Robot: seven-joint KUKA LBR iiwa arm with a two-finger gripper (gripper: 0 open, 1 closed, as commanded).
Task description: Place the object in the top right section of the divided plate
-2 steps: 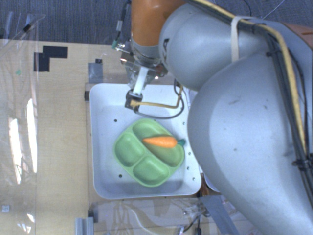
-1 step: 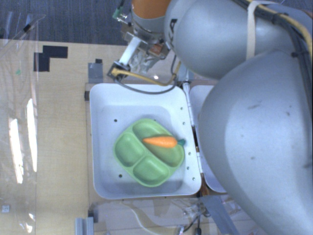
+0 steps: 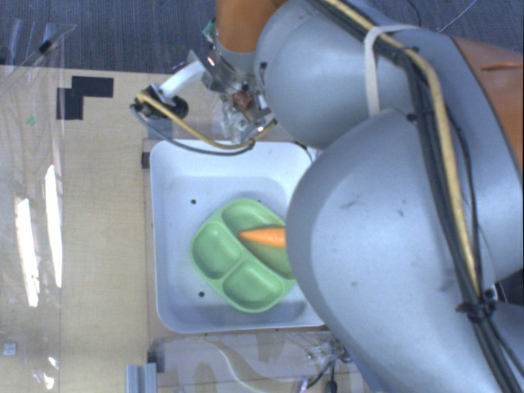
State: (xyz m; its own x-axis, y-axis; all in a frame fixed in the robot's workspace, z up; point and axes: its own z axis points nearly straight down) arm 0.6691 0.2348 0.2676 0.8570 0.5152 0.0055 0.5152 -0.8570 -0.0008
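A wooden bench (image 3: 90,244) fills the left side, seen from above at a slant. A black L-shaped mark (image 3: 82,95) sits on it at the far left, and pale streaks of glare run down its left part.

Right of that lies a shallow white bin (image 3: 176,244). In it sits a green divided plate (image 3: 225,260) with three sections, turned at an angle. An orange carrot (image 3: 266,237) lies in the plate's right-hand section, pointed end to the left. Its right end is hidden under the arm, so how far it reaches cannot be seen.

At the far edge of the bin, just beyond its rim, hangs the gripper (image 3: 237,121). It is well apart from the plate and the carrot, and nothing shows between its fingers. The fingers look clear or pale and blur into the bin rim, so whether the claw is released or clenched cannot be told. A yellow cable (image 3: 184,125) loops from the gripper out to the left, past a white fitting with a black round part (image 3: 174,105).

Above the gripper is the orange band (image 3: 246,11) of the wrist. The grey arm (image 3: 393,219) fills the right side, bulky and close to the camera, covering the right part of the bin. Cables (image 3: 442,121) run along it.
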